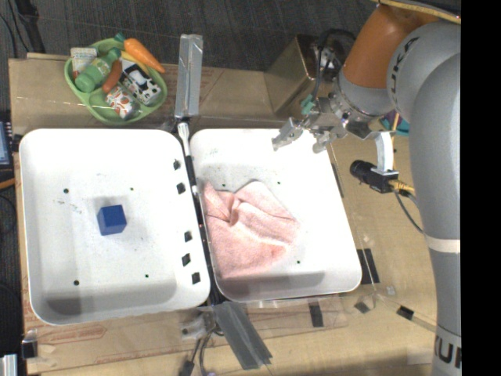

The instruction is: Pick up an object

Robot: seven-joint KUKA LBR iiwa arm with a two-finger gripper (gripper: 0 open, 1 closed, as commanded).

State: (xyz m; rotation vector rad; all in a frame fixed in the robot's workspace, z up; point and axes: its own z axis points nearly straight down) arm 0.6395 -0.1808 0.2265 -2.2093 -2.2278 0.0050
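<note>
A pink cloth (246, 229) lies crumpled in the right bin (313, 186), toward its left and front. A blue cube (112, 219) sits in the left bin (55, 163). My gripper (301, 136) hangs over the far edge of the right bin, above and to the right of the cloth. Its two fingers stand apart with nothing between them.
A green bowl (86, 100) of toy food, with a carrot and small packets, stands behind the left bin. A metal bar (188, 73) rises at the divide between the bins. A brown box (291, 77) sits behind the right bin. Cables run along the bench's right side.
</note>
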